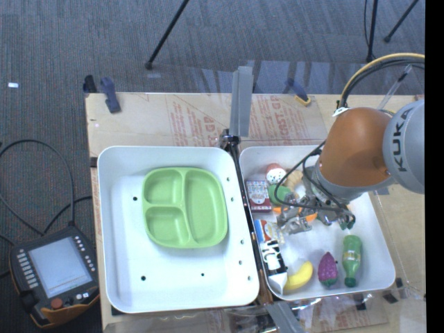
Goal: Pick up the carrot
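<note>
An orange sliver that looks like the carrot (311, 217) lies in the middle of the right bin (380, 227), mostly hidden under the gripper. The gripper (297, 220) hangs low over the bin, directly at the orange piece, below the arm's orange wrist band (354, 148). Whether the carrot is touched or gripped cannot be made out from this angle.
A green divided plate (186, 207) sits in the left bin (118, 255). The right bin also holds a banana (300, 277), a purple fruit (327, 269), a green bottle (352, 259), a red-and-white box (259, 194), a white-and-red ball (275, 174) and a blue packet (270, 250).
</note>
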You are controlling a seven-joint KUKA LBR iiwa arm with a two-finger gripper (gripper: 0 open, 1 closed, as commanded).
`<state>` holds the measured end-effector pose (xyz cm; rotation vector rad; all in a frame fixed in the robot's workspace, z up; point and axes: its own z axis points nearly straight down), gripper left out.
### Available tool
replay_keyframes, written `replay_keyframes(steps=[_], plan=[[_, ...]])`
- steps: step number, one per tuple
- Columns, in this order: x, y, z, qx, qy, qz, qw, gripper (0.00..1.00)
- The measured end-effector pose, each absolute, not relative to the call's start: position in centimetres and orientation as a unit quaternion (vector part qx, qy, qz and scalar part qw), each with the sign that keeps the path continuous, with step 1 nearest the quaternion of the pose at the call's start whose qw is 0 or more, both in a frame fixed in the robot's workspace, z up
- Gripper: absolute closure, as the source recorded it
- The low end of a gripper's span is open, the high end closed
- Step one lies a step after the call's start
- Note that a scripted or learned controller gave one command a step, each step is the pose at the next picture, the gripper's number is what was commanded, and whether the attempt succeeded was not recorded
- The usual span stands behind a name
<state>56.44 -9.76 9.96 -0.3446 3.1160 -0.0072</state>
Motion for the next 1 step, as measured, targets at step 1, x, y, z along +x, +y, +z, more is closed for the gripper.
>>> replay_keyframes(steps=[1], plan=[[51.37, -4.44, 18.81, 0.019, 1.000, 0.0006, 0.001, 1.00]])
